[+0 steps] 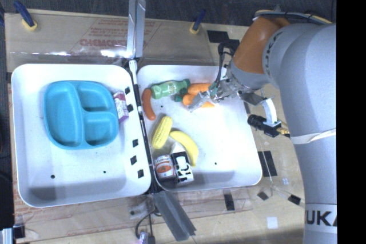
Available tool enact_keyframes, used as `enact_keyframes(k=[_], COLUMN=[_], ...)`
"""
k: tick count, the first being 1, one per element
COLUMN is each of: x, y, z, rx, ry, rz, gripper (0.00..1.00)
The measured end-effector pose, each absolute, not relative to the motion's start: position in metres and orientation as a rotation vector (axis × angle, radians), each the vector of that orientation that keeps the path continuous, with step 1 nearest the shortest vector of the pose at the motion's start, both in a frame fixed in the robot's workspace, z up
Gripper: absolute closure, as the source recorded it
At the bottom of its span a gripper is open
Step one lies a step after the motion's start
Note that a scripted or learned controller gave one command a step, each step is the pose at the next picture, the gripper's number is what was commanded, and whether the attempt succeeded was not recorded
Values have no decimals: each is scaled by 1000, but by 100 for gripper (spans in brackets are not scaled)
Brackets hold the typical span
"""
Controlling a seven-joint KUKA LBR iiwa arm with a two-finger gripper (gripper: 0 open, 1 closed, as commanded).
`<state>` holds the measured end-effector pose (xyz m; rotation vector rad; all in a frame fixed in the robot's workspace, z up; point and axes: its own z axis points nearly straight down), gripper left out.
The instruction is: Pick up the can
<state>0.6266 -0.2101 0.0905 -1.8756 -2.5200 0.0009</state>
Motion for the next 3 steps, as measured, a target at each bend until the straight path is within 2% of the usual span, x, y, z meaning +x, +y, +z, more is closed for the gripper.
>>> enact_keyframes(k=[1, 2, 3], x=[624, 640, 654], y=[-210, -195, -205], z=[90, 94, 86], rx=[-1910, -1891, -1893], ry=[-2490, -2508, -2475], rz=[2, 1, 10], gripper=[0, 0, 0])
